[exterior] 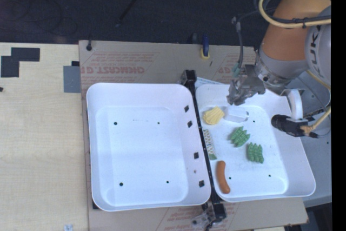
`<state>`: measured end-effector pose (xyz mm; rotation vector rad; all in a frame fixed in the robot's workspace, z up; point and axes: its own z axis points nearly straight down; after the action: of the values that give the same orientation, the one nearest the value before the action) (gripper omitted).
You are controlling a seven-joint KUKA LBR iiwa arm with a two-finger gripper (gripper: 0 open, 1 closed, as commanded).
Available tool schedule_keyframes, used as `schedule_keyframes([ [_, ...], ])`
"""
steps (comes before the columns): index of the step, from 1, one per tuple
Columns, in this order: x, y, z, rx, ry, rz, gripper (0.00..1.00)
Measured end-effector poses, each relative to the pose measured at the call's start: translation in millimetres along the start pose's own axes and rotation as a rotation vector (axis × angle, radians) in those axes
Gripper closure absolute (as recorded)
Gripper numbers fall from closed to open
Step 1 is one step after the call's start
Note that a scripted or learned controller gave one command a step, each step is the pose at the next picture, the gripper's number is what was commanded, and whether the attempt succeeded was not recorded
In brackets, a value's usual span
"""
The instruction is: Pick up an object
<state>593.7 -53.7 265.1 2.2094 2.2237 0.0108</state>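
My tool hangs over the right bin's far end, its grip I cannot tell; the yellow corn piece lies just beside; descending off-centre, I judge I could nudge it away.

One fixed camera is looking down at a slant from above the bench, taking in both white bins; the arm is entering from the right.
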Motion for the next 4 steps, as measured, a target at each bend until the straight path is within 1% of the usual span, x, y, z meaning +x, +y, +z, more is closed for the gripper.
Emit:
schedule_keyframes([
  [1,24.9,43.9,-103.8,0.000,-0.001,0.002,1.00],
  [2,-41.5,-18.9,-50.4,0.016,-0.001,0.011,1.00],
  [3,56.6,11.8,-114.6,0.004,0.000,-0.002,1.00],
  [4,-18.2,-38.9,-146.8,0.010,-0.001,0.012,1.00],
])
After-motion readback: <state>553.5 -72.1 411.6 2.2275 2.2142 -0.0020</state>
